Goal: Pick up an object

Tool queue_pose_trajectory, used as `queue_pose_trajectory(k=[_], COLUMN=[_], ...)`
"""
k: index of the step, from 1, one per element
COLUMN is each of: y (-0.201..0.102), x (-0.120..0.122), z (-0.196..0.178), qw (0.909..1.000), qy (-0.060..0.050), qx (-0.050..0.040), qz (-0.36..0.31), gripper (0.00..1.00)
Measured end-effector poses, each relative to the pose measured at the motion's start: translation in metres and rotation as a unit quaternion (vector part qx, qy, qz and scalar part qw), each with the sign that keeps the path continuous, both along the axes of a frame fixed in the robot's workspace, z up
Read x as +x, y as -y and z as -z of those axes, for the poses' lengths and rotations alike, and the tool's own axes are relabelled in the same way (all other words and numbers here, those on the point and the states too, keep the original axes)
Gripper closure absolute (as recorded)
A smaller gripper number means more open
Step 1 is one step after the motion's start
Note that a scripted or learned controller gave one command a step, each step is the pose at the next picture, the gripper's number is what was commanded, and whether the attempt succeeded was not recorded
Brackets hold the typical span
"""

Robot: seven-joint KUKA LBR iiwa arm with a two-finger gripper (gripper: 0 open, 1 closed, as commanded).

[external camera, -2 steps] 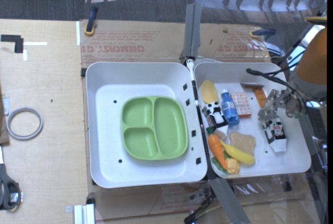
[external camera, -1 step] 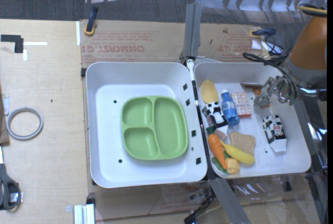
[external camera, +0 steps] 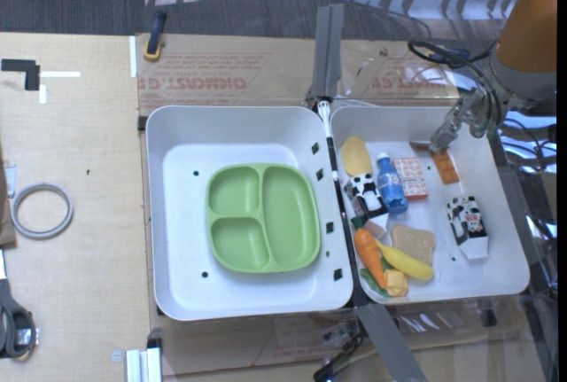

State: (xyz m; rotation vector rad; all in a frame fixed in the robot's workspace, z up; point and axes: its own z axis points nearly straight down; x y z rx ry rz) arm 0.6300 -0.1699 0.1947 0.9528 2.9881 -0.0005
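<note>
Two white bins on counter; grey claw (external camera: 446,137) at right bin (external camera: 507,221) far edge, opening indiscernible, nothing seen held. Nearest: small orange rectangular card (external camera: 446,167), just below claw, long axis near-vertical.

Your arm (external camera: 529,26) shows a broad orange band above a grey wrist, with black cables (external camera: 440,52) looping beside it.

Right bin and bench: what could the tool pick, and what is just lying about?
Pick candidates, right bin: blue bottle, banana, carrot, bread slice, cow-print carton.

Lying about: green tray in the left bin, tape roll, scissors.
</note>
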Motion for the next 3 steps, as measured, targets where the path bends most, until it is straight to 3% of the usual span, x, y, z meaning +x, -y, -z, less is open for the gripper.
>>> queue_pose_trajectory(k=[1,2,3], y=[0.034,0.006,-0.041], x=[-0.104,-0.010,-0.104], z=[0.103,0.102,0.103], qw=[0.9995,0.9947,0.9683], qy=[-0.002,-0.001,-0.003], qx=[0.0007,0.0003,0.0013], qz=[-0.031,0.103,0.250], gripper=[1.00,1.00,1.00])
